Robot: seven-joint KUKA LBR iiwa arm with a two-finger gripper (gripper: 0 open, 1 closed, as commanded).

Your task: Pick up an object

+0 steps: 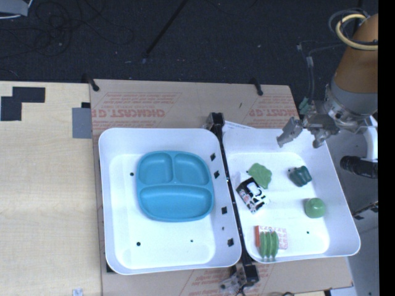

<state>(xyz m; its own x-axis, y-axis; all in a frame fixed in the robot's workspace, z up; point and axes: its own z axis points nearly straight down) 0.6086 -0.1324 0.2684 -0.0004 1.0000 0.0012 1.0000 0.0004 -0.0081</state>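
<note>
Overhead, jaws (303,131) are hanging spread and empty above the right bin's (342,187) far rim. Candidates are lying below: dark teal piece (300,176) nearest, green lump (261,174), green ball (315,208), black-white pack (252,195), striped packet (269,241). Risk, likely: ball rolling off a pinch; lump and pack are touching, crowding any descent. Blue plate (174,185) is sitting in the left bin (117,239).

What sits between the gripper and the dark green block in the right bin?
Nothing visible does. The gripper hangs open over the far edge of the right bin, and the dark green block lies just below it in the view, with bare white floor between. The light green lump lies off to the side.
</note>
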